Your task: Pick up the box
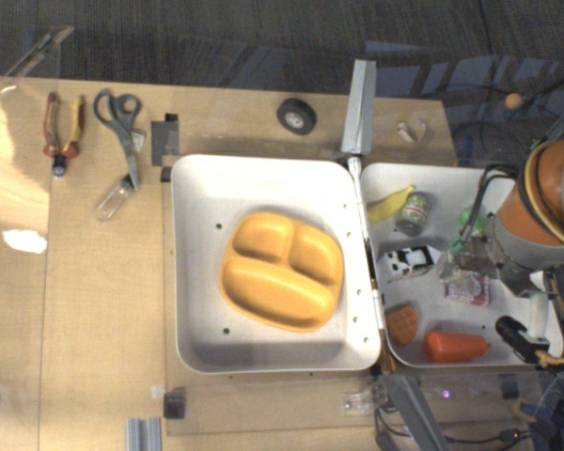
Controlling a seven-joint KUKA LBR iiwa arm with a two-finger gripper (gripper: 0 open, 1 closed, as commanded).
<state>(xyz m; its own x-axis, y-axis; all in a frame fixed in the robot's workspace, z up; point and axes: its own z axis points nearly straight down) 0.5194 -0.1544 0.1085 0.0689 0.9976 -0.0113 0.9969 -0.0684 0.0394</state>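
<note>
A small flat box [469,292], pale with pink print, lies in the right bin [423,175] toward its middle right. My gripper [464,256] hangs just above the box's far edge, with the grey arm and its orange band [531,216] coming in from the right. The gripper's tip is tangled with green and grey parts, and nothing is seen lifted off the bin floor.
The right bin also holds a banana [391,205], a green can [414,213], a black-and-white item [410,260], an orange-brown block [402,323] and a red-orange vegetable [456,347]. A large yellow lumpy shape [282,269] sits in the left bin [195,252]. Scissors [122,130], pliers [61,132] and a tape roll [297,116] lie on the bench.
</note>
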